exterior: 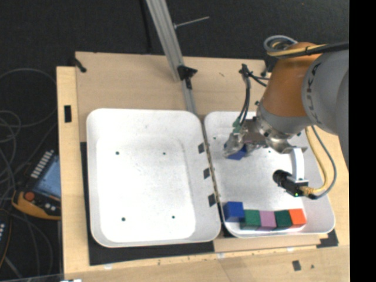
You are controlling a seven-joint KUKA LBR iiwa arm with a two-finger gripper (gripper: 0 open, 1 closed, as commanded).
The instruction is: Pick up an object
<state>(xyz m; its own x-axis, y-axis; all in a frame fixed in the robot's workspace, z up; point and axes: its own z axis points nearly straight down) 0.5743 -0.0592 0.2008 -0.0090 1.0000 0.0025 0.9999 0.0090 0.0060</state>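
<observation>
End effector point(235, 147) over right bin point(258, 175), blue block point(237, 153) between its fingers.

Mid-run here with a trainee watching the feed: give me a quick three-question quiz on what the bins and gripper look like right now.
1. True or false: the row of blocks lies along the near edge of the right bin.
2. Going from the left end of that row, which colour comes first? A) orange B) blue C) pink
3. What colour is the object at the gripper?

Key:
1. True.
2. B, the blue block; then green, pink, green, orange.
3. Blue: a small blue object sits at the fingertips, up in the right bin, apart from the row.
</observation>
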